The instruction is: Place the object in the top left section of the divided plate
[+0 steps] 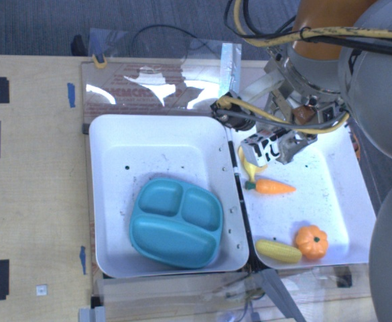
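**Claw over the right bin**

The claw (268, 147) hangs above a yellow toy (249, 168) beside the carrot (274, 187); I cannot tell its grip. The blue divided plate (176, 223) sits in the left bin (108, 180).

You have two white bins (108, 180) side by side on the desk (28, 200) | blue tape marks (71, 94) at left | black cable (159, 31) behind.
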`<move>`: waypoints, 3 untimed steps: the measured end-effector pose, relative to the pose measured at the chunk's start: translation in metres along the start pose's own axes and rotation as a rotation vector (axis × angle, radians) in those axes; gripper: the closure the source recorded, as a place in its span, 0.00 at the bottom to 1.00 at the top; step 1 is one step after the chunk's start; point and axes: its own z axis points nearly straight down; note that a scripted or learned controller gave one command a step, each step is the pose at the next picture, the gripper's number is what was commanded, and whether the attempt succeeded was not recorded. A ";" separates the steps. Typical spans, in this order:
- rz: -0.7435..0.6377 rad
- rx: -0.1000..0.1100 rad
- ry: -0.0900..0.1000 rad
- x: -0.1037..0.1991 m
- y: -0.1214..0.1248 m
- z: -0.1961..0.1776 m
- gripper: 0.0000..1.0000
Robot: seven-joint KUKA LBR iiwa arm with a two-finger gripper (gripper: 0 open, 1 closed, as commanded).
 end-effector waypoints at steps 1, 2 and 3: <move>-0.003 -0.002 0.000 0.001 -0.001 -0.010 1.00; -0.004 -0.004 0.000 0.002 -0.001 -0.019 1.00; -0.096 0.000 -0.002 -0.013 0.016 0.027 1.00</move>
